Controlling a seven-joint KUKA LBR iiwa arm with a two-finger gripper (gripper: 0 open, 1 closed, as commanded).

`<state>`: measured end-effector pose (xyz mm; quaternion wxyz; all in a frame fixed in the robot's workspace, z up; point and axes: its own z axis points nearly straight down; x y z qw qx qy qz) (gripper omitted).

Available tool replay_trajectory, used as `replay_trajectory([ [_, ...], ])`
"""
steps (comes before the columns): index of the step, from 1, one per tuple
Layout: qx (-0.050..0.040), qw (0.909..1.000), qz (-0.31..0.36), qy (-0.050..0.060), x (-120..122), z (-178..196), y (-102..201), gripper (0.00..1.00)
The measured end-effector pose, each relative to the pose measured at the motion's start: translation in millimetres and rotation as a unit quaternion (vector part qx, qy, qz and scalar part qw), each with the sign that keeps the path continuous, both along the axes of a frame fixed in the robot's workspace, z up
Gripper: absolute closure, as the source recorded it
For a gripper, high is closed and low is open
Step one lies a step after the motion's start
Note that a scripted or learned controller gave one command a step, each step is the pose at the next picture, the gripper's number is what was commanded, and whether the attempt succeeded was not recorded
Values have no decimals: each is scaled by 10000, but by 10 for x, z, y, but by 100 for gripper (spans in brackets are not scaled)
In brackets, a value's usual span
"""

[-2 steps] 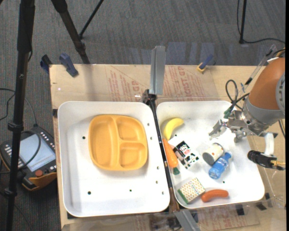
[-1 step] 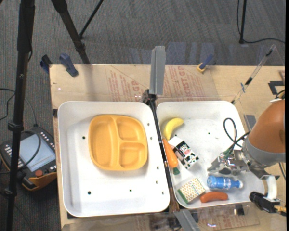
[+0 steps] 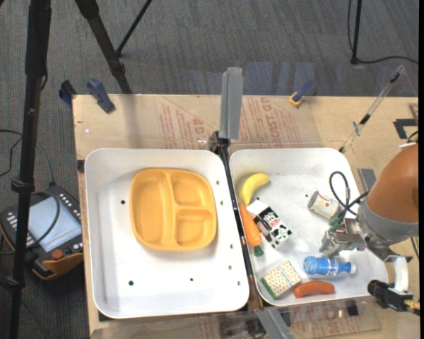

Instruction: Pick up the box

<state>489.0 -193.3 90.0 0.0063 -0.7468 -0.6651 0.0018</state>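
A: Where are we seeing the box [image 3: 270, 225] sitting?

B: It is lying in the right bin [image 3: 297, 162], tilted, just right of the carrot [image 3: 251, 229] that is running along the bin's left wall. The banana [image 3: 254, 186] is curving just above the carrot's top end. We are judging that everything there is lying loose, as if dropped in for picking, since nothing is lined up.

A: And the gripper [image 3: 341, 239]?

B: It is hovering well to the right of the carrot, just above the water bottle [image 3: 327, 266] and below the small cup [image 3: 323, 203]. Its fingers are too small and dark for us to tell whether they are spread or closed, and we are seeing nothing between them.

A: So the box is not yet picked?

B: Right. We are judging that the arm is needing to travel back toward the carrot. The patterned pouch [image 3: 281, 278] and sausage [image 3: 313, 288] are lying lower, clear of that path. The yellow tray [image 3: 174, 208] is sitting in the left bin [image 3: 106, 260], beyond the carrot.
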Motion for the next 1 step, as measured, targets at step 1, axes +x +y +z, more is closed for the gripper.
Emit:
replay_trajectory([
  [1,0,9696,2445,-44,-130,-56,588,100],
])
